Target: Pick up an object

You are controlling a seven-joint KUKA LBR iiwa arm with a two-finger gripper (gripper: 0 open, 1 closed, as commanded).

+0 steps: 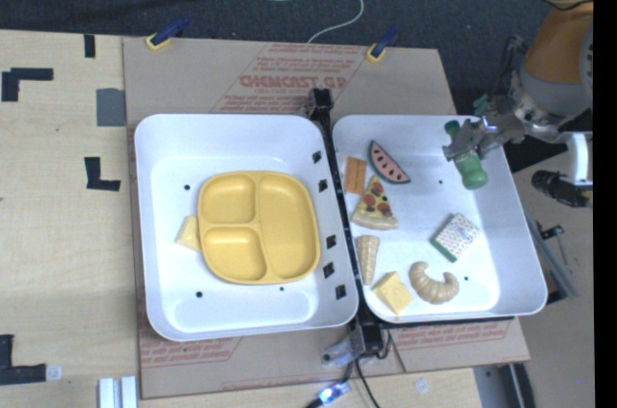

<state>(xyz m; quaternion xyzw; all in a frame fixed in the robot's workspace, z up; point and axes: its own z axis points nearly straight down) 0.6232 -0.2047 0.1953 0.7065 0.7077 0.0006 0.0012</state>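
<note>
My gripper (467, 149) hangs over the far right corner of the right bin (511, 300). A small green object (473, 173) sticks out just below its tips, with its top gripped between the fingers. On the bin floor lie a watermelon slice (388, 163), an orange piece (356, 175), a pizza slice (374, 205), a waffle cone (368, 258), a cheese cube (392, 292), a croissant (434, 284) and a small green-and-white box (455, 235).
The left bin (164, 300) holds a yellow divided plate (258, 226), with a pale yellow wedge (187, 232) poking out at the plate's left edge. A black clipped divider (333, 204) runs between the bins. The arm's orange band (559, 44) rises at the right.
</note>
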